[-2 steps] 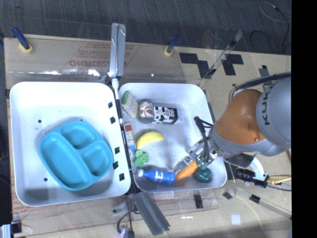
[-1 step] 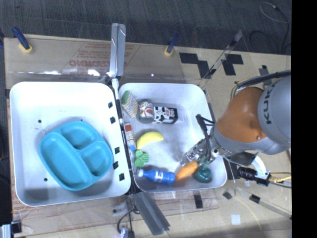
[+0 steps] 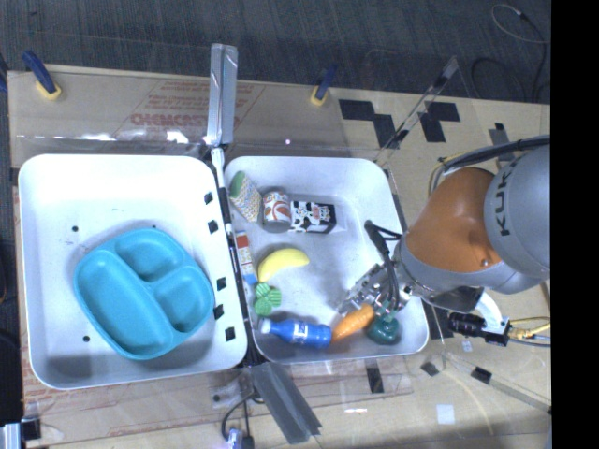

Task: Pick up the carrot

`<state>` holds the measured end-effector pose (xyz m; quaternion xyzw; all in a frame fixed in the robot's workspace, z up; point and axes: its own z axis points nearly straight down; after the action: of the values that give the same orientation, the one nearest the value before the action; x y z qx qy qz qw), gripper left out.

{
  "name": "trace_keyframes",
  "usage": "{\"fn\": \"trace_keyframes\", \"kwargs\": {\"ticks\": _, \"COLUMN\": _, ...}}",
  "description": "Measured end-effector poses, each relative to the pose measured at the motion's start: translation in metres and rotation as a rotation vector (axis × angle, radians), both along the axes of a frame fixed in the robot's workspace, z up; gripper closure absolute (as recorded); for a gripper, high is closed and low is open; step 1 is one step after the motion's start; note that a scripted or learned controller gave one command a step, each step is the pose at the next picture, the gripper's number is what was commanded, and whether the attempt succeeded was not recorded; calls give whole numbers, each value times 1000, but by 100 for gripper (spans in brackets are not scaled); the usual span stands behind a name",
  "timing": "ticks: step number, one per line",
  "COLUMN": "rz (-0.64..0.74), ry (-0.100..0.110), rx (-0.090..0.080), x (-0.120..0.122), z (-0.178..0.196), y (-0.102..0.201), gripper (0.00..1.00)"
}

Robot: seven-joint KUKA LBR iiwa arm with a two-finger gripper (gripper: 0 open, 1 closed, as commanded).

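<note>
Carrot (image 3: 353, 323) seen in right bin (image 3: 393, 195), near front right corner, between blue bottle (image 3: 296, 331) and green object (image 3: 384, 327). Hand (image 3: 372, 293) positioned just above carrot; finger state cannot be told.

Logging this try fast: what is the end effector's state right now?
End effector: low in the right bin, right above the carrot; whether it is open, closed or gripping cannot be told.
</note>
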<state>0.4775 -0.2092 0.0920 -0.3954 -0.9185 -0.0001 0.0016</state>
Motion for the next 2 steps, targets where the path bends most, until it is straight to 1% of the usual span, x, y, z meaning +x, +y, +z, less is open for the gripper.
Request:
{"fn": "trace_keyframes", "kwargs": {"ticks": 1, "rz": 0, "ry": 0, "rx": 0, "x": 0, "z": 0, "y": 0, "gripper": 0}}
{"fn": "trace_keyframes", "kwargs": {"ticks": 2, "rz": 6, "ry": 1, "rx": 1, "x": 1, "z": 9, "y": 1, "gripper": 100}}
